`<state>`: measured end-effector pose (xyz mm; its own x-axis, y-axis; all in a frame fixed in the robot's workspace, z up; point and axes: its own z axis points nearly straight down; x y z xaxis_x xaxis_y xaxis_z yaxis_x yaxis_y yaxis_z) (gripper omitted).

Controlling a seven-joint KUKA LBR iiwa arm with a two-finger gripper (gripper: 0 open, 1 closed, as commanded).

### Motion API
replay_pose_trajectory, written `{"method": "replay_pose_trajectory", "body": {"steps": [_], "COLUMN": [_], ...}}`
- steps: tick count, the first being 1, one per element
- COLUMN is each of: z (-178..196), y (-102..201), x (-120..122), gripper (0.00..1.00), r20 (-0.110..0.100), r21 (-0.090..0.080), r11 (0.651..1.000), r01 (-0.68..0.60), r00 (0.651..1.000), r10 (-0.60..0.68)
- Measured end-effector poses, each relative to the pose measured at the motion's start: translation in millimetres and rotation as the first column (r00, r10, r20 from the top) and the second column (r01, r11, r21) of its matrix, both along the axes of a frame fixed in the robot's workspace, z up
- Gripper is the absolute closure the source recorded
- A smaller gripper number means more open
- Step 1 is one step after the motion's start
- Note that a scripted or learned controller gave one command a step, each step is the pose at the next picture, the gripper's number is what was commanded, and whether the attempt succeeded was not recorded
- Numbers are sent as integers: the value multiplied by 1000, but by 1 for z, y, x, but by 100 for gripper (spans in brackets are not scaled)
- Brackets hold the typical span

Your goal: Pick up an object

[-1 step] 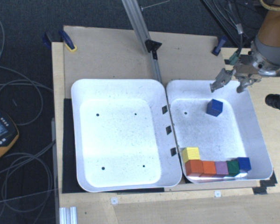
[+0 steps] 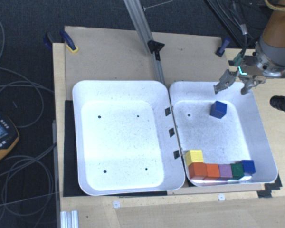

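A blue cube [image 2: 218, 109] lies alone in the back part of the right bin [image 2: 261, 132]. My gripper [image 2: 235, 84] hangs over that bin's back rim, just up and right of the cube in the view. Its two fingers [image 2: 223, 85] are spread apart with nothing between them, so it is open. The cube is apart from both fingers. Along the right bin's front wall sits a row of blocks: a yellow one [image 2: 194, 156], a red-orange one [image 2: 197, 170], an orange one [image 2: 211, 170], a purple one [image 2: 225, 171], a green one [image 2: 236, 169] and a small blue one [image 2: 248, 166].
The left bin [image 2: 118, 141] adjoins the right one along a shared rim with black clips [image 2: 171, 132]. A slanted metal pole [image 2: 142, 27] rises from behind the bins. Cables lie on the dark floor at left and top right.
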<state>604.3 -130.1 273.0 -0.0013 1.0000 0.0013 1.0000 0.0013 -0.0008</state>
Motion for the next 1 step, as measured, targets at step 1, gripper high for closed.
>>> {"method": "replay_pose_trajectory", "body": {"steps": [1], "z": [-160], "y": [-47], "x": [7], "gripper": [0], "r20": [-7], "r21": [0], "r11": [1000], "r01": [3], "r00": [1000], "r10": [-3]}}
